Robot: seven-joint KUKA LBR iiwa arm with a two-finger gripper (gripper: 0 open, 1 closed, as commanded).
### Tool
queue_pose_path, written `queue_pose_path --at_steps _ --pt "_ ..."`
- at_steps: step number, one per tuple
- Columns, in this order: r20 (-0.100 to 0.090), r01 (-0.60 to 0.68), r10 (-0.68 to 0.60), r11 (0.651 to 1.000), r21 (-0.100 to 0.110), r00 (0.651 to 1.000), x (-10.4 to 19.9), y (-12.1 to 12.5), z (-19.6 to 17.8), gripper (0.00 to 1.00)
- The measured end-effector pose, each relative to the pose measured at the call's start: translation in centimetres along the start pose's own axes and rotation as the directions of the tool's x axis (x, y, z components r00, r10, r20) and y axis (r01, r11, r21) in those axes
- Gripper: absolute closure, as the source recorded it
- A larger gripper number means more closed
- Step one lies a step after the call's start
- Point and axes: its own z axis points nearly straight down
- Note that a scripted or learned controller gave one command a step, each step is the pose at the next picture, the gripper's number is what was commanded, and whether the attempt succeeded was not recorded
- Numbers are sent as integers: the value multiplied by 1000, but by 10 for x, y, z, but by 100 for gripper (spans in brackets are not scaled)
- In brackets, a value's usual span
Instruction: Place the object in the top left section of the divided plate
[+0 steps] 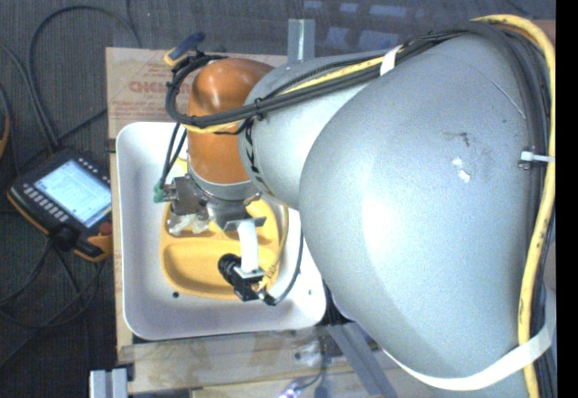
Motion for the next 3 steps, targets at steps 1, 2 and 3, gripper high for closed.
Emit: queue_pose_path --at_steps 1,2,3 --pt "3 -166 166 986 -3 986 -78 56 -72 100" --pt "1 -22 22 1000 -1 1000 -8 56 41 100" --pt "2 57 -57 998 -2 998 -140 40 -33 100"
